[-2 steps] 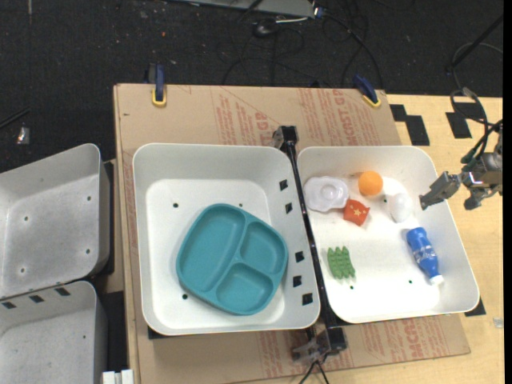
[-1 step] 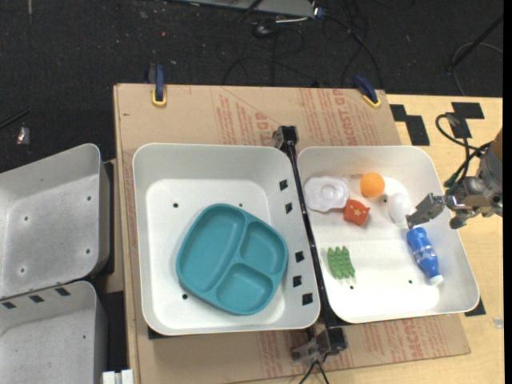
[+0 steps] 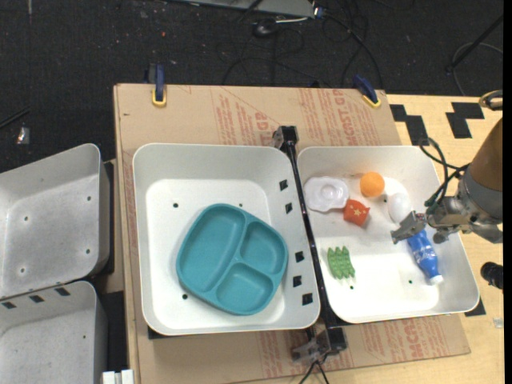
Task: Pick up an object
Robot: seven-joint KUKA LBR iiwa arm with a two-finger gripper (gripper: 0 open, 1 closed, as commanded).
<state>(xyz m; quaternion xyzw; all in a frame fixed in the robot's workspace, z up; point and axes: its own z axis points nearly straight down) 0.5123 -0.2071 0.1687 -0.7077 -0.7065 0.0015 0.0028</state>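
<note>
The right bin (image 3: 384, 306) holds several small objects. A blue tube (image 3: 425, 258) with a white cap lies near its right wall. Further back are a white egg (image 3: 398, 206), an orange ball (image 3: 372, 184), a red block (image 3: 357, 212) and a flat white piece (image 3: 327, 194). A green ridged piece (image 3: 340, 262) lies toward the bin's left front. My gripper (image 3: 410, 228) reaches in from the right and hangs just above the upper end of the blue tube, a little in front of the egg. Nothing visibly hangs from it.
The left bin (image 3: 156, 174) holds a teal divided plate (image 3: 232, 258). A black divider (image 3: 302, 222) runs between the two bins. The arm's body (image 3: 484, 190) stands over the right bin's right wall. Grey trays (image 3: 48, 214) lie off the bench to the left.
</note>
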